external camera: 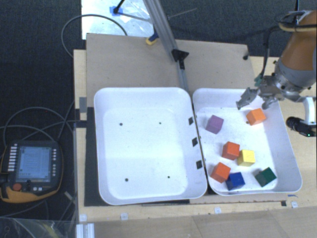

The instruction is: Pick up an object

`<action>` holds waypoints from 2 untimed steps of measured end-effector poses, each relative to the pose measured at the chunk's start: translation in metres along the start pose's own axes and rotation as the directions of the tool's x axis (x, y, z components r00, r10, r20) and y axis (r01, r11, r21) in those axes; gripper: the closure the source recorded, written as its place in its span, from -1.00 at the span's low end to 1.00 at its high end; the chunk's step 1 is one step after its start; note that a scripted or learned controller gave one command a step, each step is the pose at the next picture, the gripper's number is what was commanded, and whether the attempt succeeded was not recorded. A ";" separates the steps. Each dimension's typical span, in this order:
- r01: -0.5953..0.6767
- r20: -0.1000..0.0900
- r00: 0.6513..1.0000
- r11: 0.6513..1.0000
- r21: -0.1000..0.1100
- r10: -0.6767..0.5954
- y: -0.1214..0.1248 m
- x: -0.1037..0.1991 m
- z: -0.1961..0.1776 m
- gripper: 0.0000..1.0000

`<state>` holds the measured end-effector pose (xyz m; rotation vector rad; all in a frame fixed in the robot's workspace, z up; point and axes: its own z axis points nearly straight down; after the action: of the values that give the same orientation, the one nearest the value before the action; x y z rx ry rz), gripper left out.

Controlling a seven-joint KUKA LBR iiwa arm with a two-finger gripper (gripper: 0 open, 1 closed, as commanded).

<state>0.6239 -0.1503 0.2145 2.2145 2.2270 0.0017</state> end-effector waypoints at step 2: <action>0.001 0.000 1.000 1.000 0.003 -0.001 0.009 0.003 0.046 -1.00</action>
<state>0.6328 -0.1474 0.1683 2.2149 2.2288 -0.0016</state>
